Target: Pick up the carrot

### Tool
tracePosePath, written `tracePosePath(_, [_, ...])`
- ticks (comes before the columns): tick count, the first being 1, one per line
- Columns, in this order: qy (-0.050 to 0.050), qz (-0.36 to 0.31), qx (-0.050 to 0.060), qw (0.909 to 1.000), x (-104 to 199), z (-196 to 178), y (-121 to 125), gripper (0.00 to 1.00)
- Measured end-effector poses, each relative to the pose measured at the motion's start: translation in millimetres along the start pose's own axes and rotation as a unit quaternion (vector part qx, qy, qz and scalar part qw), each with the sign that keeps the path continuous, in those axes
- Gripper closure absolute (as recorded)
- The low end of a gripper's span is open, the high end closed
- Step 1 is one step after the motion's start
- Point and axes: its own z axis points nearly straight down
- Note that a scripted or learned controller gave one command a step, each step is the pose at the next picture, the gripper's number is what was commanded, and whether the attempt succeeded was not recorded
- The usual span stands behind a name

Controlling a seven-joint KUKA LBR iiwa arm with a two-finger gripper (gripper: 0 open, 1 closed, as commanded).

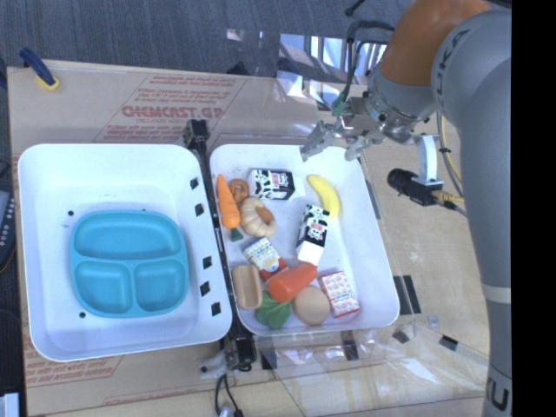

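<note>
The carrot point(228, 201) is a long orange piece with a green end. It lies along the left wall of the right bin point(375, 233), pointing up and down the view. My gripper point(333, 148) hangs over the far rim of that bin, to the right of the carrot and farther back. Its fingers point(310, 147) are spread open with nothing between them. A clear gap of bin floor and a cow-print carton point(272, 183) separate the gripper from the carrot.
The right bin also holds a banana point(324, 193), a milk bottle point(313, 233), a bread roll point(257, 217), a red-orange piece point(292, 281), an egg point(311, 305) and a red box point(340, 294). A blue divided plate point(130, 261) lies in the left bin point(35, 233).
</note>
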Motion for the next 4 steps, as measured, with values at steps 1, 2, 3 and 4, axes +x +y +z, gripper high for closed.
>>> tracePosePath(1, [0.001, 0.134, 0.004, 0.991, 64, 123, 17, 0.0])
tracePosePath(2, [0.003, 0.15, -0.003, 0.9887, 131, 60, 21, 0.0])
tracePosePath(3, [0.001, 0.305, -0.002, 0.9524, 146, 62, 19, 0.0])
tracePosePath(4, [0.001, 0.37, -0.001, 0.929, 195, 56, 19, 0.0])
